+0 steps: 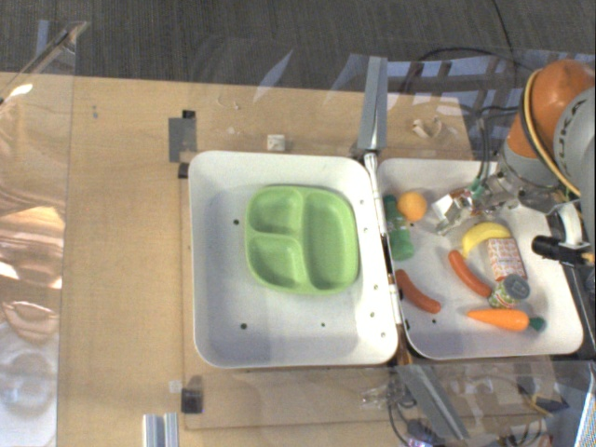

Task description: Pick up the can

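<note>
The arm reaches in from the right, its orange band up by the bench's far corner, and the gripper hangs low over the far part of the right bin. The metal fingers point left toward the bin's divider, but at this size how far apart they stand cannot be told, and nothing can be seen between them.

Just left of the gripper sits an orange ball, very close. Below that, further left and nearer the camera, a green bottle-like item lies along the bin wall. The can lies on its side, on the near side of the gripper and a little to its right, apart from it, its end facing the near rim. A banana curves between gripper and can, touching the can's far end. A red sausage lies just left of the can, a second sausage further left, and a carrot beyond the can by the near wall.

Well off to the gripper's left, the left bin holds a green divided plate.
</note>
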You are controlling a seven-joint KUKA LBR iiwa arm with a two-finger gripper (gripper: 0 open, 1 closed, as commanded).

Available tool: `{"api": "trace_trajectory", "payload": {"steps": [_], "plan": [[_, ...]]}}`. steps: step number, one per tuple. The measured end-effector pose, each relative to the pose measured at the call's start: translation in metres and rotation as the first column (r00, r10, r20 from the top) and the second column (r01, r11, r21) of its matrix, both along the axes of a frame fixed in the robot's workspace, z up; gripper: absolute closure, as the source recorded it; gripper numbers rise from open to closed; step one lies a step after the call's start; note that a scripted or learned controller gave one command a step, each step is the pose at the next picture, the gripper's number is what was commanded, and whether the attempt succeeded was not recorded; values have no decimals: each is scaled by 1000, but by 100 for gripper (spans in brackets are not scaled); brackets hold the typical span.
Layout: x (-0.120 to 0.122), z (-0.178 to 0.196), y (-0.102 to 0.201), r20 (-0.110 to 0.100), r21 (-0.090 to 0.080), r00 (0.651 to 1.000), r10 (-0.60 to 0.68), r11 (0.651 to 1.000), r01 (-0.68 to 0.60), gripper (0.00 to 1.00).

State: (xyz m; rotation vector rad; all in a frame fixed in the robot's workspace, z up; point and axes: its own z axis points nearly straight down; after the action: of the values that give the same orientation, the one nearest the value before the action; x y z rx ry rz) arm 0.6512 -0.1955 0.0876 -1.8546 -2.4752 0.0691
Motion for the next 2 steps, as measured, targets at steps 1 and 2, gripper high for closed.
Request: {"api": "trace_trajectory", "payload": {"steps": [1, 2], "plan": [[0, 0, -9, -8, 18, 999, 41, 999, -41, 0], [-1, 5, 0, 2, 6, 999, 38, 999, -38, 0]]}}
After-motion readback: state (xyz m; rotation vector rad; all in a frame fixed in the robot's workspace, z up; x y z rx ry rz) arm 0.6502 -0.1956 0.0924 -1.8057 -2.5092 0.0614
